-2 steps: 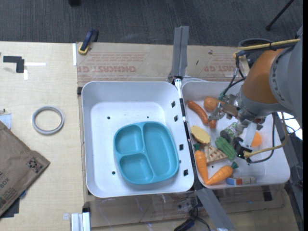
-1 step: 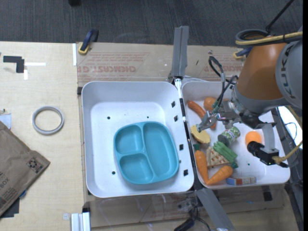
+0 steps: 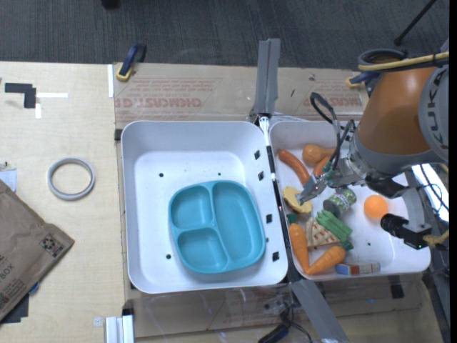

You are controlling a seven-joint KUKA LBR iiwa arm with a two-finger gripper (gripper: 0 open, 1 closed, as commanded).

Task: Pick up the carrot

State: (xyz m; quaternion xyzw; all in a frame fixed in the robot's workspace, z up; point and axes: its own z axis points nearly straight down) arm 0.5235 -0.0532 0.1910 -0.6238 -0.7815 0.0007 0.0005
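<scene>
1. From my remote seat I see the claw low in the right bin, near that bin's left side. Its thin fingers look close together, tips almost meeting, with nothing I can make out between them. I read it as nearly closed and holding nothing, though the tips are small and partly lost against the clutter.

2. Just under and left of the claw lies a yellowish banana piece. It looks as if the tips touch it or hover right over it; I cannot tell which.

3. Just right of the claw sits a small green can, and below that a green ridged piece on a waffle-like wedge.

4. Above and left of the claw is a red-orange sausage shape, with an orange gourd-like toy beyond it.

5. The carrot I take to be the orange tapered piece below the claw, near the bin's front edge, lying tilted. A second orange tapered piece lies just left of it by the bin wall, so I am not fully sure which is meant.

6. Handling, as I judge it: a light, stiff plastic toy, smooth and prone to roll or squirt out of a pinch. I would close across the thick middle, jaws square to its long axis, not at the narrow tip.

7. Farther right rests an orange ball. Well to the left, the other bin holds a blue divided plate.
</scene>
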